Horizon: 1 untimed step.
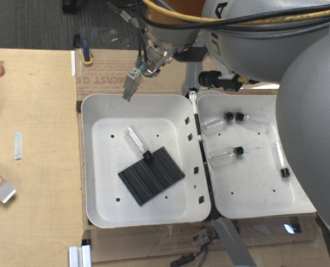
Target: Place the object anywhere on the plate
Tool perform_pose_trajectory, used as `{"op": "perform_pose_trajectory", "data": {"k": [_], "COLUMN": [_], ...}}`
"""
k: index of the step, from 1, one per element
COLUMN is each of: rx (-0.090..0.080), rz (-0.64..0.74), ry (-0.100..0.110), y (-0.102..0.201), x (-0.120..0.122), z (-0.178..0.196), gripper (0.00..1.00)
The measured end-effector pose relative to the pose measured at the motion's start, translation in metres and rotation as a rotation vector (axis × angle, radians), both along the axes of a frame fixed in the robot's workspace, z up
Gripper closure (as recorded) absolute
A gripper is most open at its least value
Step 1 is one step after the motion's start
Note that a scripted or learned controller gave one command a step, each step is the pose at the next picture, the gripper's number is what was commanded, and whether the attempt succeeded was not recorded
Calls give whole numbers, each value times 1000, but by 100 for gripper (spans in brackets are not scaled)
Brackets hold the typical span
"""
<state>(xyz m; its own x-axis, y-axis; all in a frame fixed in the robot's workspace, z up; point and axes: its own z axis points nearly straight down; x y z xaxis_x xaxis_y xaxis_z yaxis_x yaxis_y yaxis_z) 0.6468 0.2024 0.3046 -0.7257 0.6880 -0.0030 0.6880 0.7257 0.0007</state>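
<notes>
Two white bins sit side by side. The left bin (98, 166) holds one black ribbed plate (152, 175) and one clear vial (138, 142), whose black cap touches the plate's 12 o'clock edge. The right bin (254, 199) holds four vials. The gripper (130, 88) hangs at the vial's 12 o'clock, well apart.

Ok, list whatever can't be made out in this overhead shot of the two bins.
- Gripper: small and dark above the left bin's far rim; whether it is open or shut cannot be told.
- Right bin: its right side is hidden behind the grey arm.
- Clear tube by the black plate: its capped end meets the plate's edge; resting on it or just touching is unclear.
</notes>
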Motion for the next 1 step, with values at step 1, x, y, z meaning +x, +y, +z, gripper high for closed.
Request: {"op": "perform_pose_trajectory", "data": {"k": [1], "rx": [-2], "rz": [2], "ry": [-2], "y": [0], "x": [1], "z": [9], "gripper": [100]}}
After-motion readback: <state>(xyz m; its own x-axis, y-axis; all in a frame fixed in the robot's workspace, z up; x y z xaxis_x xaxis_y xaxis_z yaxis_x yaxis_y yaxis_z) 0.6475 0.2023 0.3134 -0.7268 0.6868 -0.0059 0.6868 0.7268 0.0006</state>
